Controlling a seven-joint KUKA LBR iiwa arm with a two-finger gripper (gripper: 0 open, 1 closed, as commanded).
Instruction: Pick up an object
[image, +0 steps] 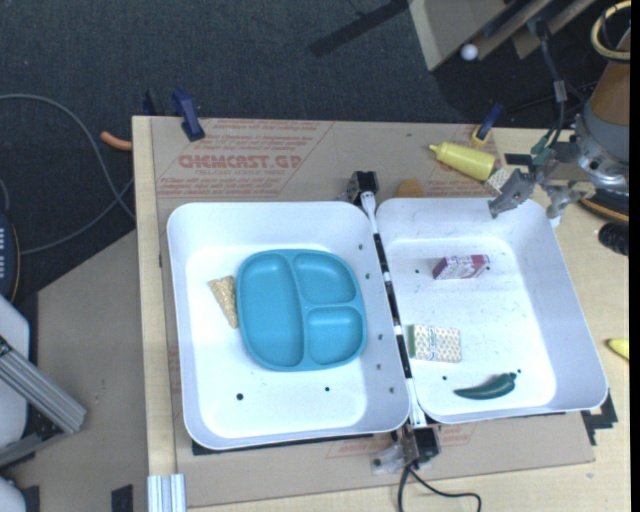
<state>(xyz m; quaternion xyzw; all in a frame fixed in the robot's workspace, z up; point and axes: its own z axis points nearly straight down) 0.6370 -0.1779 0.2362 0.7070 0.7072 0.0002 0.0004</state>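
The left bin (190, 300) holds a blue divided plate (300, 308) with a tan sponge (224, 296) tucked at its left edge. The right bin (560, 300) holds three things – a small red-and-white packet (460, 266), a patterned cloth (436, 343) and a dark green pepper (486, 386). The pincer (532, 197) hangs spread wide, holding nothing, over that bin's far rim, with the packet nearest it, the pepper well apart.
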